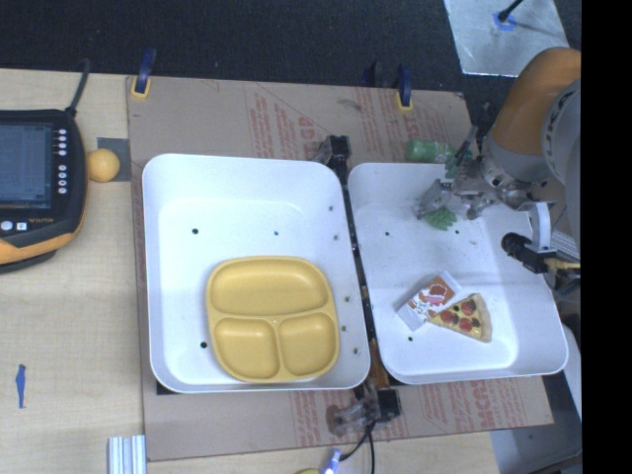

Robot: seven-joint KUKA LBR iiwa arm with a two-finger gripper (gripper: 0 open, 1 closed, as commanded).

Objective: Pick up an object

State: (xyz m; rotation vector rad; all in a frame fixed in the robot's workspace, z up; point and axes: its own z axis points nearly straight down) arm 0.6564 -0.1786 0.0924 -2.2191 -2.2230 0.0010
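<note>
Both bins point(178, 363) look like smooth, slightly glossy white plastic; the yellow tray point(272, 316) is matt plastic; the counter point(59, 363) is pale wood.

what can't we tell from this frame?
- Gripper, camera view: too small and blurred to read.
- Green object under the gripper: partly covered by it; what it is and whether it is held cannot be made out.
- Small packet beside the pizza slice toy: print too small to read.
</note>
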